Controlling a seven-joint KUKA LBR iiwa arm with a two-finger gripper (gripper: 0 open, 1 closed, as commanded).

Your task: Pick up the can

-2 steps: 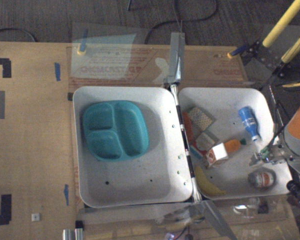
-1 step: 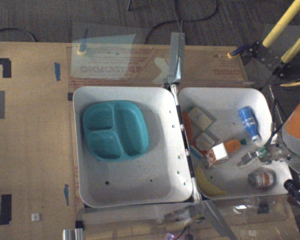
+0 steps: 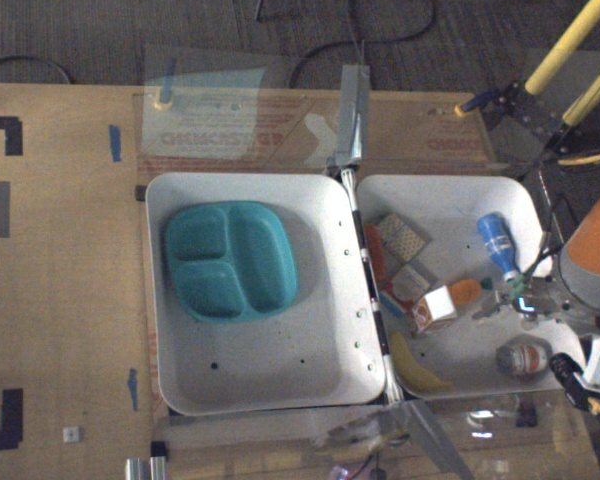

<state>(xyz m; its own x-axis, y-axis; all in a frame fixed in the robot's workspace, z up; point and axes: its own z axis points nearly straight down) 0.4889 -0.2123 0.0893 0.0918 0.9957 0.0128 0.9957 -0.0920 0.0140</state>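
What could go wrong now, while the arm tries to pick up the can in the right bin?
The can lies on its side near the right bin's front corner, so it may roll or be pushed against the wall. The gripper is beside the blue bottle and small carton, and might knock or grab those instead.

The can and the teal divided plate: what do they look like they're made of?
The can, lying on its side in the right bin, looks like metal: a greyish, dully glinting body with a reddish label, though it is too blurred to be sure. The teal divided plate in the left bin looks like moulded plastic, smooth and matte, uniform in colour, with rounded compartment ridges.
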